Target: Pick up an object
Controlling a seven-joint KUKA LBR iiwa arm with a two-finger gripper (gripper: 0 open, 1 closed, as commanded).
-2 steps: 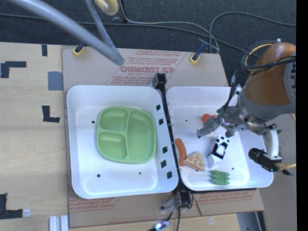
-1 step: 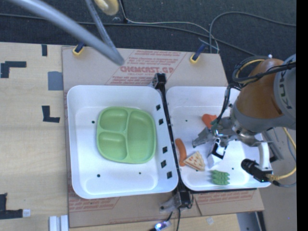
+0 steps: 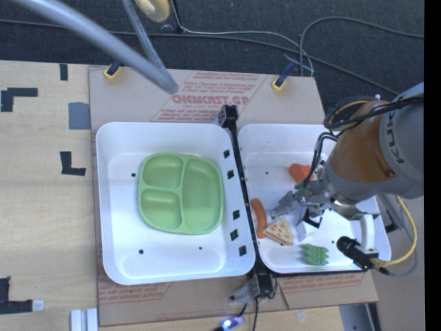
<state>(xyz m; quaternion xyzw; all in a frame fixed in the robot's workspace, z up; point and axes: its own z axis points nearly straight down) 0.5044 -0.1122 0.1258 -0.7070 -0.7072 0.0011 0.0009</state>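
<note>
Two shallow white bins sit side by side on a sheet of brown cardboard (image 3: 207, 95) that covers the wooden tabletop (image 3: 41, 185). The left bin (image 3: 114, 254) holds a light green divided plate (image 3: 181, 192), lying flat near the bin's middle, well apart from everything else.

The right bin (image 3: 275, 143) holds the small things. An orange-red sausage (image 3: 259, 214) lies close to the bin's left wall, running roughly along it. Just beside its lower end, toward the bin's near edge, lies a tan wedge that looks like a sandwich slice (image 3: 279, 233); the two seem to touch or nearly so. A small green leafy piece (image 3: 315, 255) rests near the bin's near edge, a little to the right of the wedge and apart from it. A small orange piece (image 3: 300, 172) lies farther back, partly hidden by the arm.

The grey arm (image 3: 372, 154), with its orange band, reaches in from the right over the right bin. The tool (image 3: 295, 207) hangs low above the bin floor, between the orange piece and the wedge, just beside the sausage. Its metal fingers look spread apart, and nothing shows between them, so it grips nothing.

Cables (image 3: 324, 40) run across the dark floor beyond the tabletop's far edge.
</note>
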